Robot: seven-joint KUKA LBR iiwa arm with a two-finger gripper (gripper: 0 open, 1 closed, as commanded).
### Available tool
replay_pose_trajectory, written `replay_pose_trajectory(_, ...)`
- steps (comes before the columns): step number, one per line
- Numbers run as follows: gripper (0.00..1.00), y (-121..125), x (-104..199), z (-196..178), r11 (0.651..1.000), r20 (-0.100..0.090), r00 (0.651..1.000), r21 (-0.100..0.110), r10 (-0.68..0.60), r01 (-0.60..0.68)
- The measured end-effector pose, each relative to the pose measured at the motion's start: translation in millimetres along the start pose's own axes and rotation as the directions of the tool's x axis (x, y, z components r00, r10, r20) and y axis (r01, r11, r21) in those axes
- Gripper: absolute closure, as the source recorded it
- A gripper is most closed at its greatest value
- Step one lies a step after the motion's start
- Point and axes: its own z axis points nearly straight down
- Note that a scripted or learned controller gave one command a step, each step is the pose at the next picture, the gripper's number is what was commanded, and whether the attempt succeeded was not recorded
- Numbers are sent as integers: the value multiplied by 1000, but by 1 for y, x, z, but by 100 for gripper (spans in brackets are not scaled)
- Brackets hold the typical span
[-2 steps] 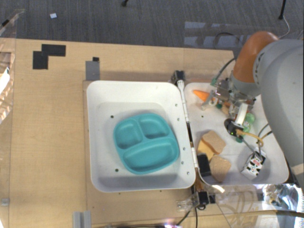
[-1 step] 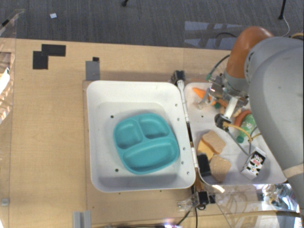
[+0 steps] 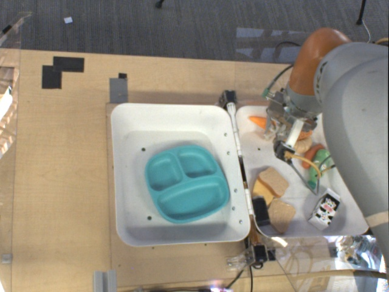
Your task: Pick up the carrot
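- Nearest you in the right bin [image 3: 302, 194], a round slice of bread [image 3: 282, 214] lies just beside a small black thing [image 3: 260, 210] at the bin's left wall.
- To their right a small white box with black patches [image 3: 325, 209] stands tilted, apart from the bread.
- A little farther back, a second bread slice [image 3: 271, 182] touches the round one.
- In the left bin [image 3: 124, 126], a teal divided plate [image 3: 187, 183] sits in the middle, turned at an angle.
- Past the bread on the right you see a green thing [image 3: 321, 162] and, touching it, an orange-red thing [image 3: 314, 150]; both are partly hidden by the arm [image 3: 355, 102], so you cannot tell what they are.
- The pincer [image 3: 275, 128] hangs low over the far part of the right bin; you cannot tell how wide it stands, nor whether it grips anything.
- The carrot [image 3: 258, 121] lies in the right bin's far left corner, its visible end poking out to the left from just beside the pincer.
- Farthest off, on the bare surface [image 3: 61, 193], lie black patches [image 3: 61, 70] and a grey block [image 3: 119, 90].
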Motion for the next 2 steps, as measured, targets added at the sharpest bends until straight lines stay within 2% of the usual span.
replay_pose_trajectory(1, 100, -61, 91, -91, 982, -15, 982, -39, -187, 186)
replay_pose_trajectory(2, 100, -81, 61, -84, 994, -10, 994, -28, -108, 107)
